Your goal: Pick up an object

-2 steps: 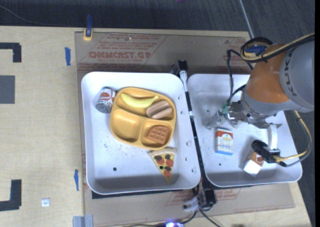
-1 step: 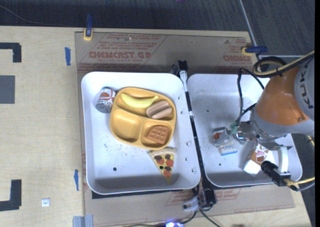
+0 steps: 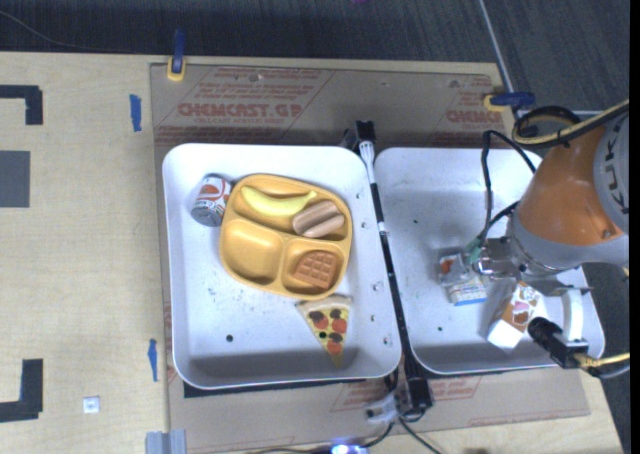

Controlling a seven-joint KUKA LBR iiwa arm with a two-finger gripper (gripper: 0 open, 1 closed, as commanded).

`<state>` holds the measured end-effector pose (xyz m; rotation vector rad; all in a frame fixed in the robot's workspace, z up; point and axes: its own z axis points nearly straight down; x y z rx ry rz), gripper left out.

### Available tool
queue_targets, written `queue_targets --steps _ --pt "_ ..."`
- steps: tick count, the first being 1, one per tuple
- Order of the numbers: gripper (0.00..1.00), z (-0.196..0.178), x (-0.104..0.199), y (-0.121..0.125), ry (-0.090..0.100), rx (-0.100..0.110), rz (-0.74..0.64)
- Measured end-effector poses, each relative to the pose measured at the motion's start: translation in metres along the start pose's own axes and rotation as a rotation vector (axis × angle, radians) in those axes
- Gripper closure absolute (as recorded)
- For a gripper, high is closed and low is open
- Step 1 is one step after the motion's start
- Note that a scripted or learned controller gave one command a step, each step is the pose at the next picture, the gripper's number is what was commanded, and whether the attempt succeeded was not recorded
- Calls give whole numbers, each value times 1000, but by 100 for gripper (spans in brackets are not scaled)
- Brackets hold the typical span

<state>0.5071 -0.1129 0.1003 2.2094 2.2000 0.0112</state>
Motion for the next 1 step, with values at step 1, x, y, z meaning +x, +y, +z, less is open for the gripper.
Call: queue_targets --steps 1 --pt "100 -85 64 -7 12 21 -5"
